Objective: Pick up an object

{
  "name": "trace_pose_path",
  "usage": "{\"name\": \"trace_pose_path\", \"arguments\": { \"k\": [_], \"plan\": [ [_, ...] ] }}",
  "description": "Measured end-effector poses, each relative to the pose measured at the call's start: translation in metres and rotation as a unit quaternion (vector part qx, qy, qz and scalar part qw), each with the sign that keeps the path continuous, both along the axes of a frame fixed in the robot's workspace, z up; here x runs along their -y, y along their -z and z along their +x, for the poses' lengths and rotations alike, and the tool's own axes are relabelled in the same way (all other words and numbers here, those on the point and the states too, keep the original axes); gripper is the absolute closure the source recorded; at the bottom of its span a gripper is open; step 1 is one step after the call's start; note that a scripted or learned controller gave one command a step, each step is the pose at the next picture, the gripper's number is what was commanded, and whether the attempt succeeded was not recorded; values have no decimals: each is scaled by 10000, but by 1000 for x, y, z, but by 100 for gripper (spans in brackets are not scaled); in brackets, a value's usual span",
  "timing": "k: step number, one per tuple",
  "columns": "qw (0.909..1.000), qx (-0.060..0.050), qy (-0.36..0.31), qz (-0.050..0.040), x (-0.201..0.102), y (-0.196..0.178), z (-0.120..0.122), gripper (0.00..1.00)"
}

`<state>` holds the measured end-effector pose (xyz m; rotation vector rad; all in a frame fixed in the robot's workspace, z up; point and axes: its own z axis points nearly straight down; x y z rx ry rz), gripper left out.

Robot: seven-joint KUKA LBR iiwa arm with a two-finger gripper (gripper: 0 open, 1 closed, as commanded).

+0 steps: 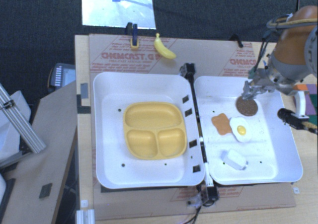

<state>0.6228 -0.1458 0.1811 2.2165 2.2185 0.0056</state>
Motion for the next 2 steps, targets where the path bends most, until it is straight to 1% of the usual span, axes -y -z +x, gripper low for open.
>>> {"name": "trace_pose_path", "arguments": {
  "k": [1, 2],
  "plan": [
    [10000, -1, -16, 0, -4, -45, -1, 100],
    [10000, 0, -19, -1, -4, -99, 1, 100]
  ]
}}
